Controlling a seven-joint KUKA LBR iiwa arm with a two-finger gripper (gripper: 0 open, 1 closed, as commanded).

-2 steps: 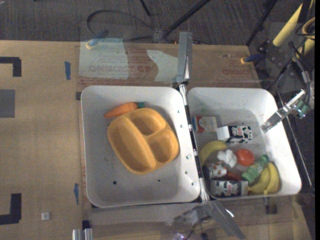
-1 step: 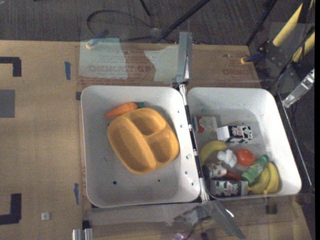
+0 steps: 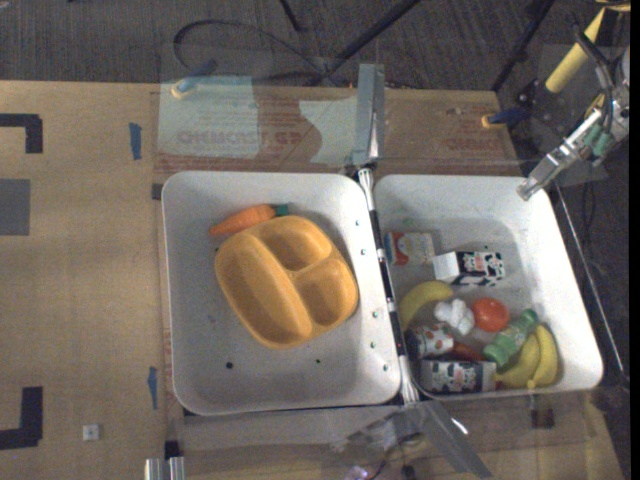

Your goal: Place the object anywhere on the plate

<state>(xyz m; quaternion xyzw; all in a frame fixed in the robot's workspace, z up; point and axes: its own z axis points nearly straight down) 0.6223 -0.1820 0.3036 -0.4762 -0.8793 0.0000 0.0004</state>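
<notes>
A wooden bench (image 3: 80, 298) seen from above at a slant carries two shallow white bins side by side.

The left bin (image 3: 190, 368), in the centre of the frame, holds a yellow plate (image 3: 285, 280) divided into three compartments; all three compartments look bare. A toy carrot (image 3: 243, 219) lies just beyond the plate's upper left rim, touching or nearly touching it, resting on the bin floor and not on the plate.

The right bin (image 3: 560, 258), at centre right, holds a loose heap of toy groceries crowded toward its lower half: a small carton with red print (image 3: 412, 247), a cow-patterned milk carton (image 3: 470, 265), a second cow-patterned carton (image 3: 456, 375) lying on its side at the bottom, a banana (image 3: 425, 297) at the left, another banana (image 3: 540, 358) at the lower right, an orange-red round fruit (image 3: 489, 314), a green bottle (image 3: 511, 337) and a small white piece (image 3: 455, 315). They look dumped in as a supply to pick from.

The gripper (image 3: 533, 183) hangs at the upper right of the frame, over the right bin's far right corner, apart from every object. Nothing is seen between its fingers. Whether they are apart or together cannot be told at this size.

Which object is meant is not clear; judging by the layout, nothing has been placed on the plate yet, and a pick has still to be made.
</notes>
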